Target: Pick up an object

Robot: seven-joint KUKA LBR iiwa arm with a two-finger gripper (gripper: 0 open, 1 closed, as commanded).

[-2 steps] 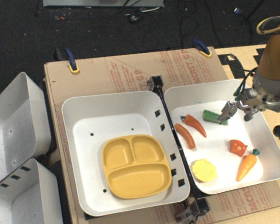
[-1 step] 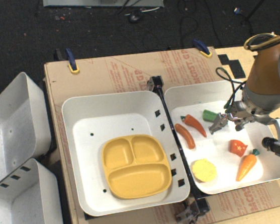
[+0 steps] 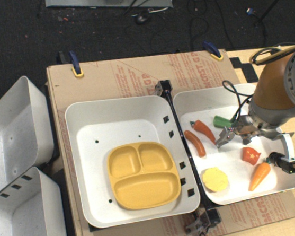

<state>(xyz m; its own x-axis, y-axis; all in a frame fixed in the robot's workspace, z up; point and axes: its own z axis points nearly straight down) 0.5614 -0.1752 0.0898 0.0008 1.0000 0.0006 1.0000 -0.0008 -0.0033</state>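
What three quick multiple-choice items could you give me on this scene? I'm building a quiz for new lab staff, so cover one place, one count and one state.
1. Where does the yellow divided tray lie?
A. left bin
B. right bin
C. on the cardboard

2. How many compartments has the tray?
A. two
B. three
C. five

3. How does the hand stand toward the carrot?
A. gripping it
B. lifting it
C. apart from it

Answers:
1 A, it rests on the left bin's floor.
2 B, two small ones above one long one.
3 C, the hand sits near the green piece, while the carrot lies alone by the right bin's near corner.
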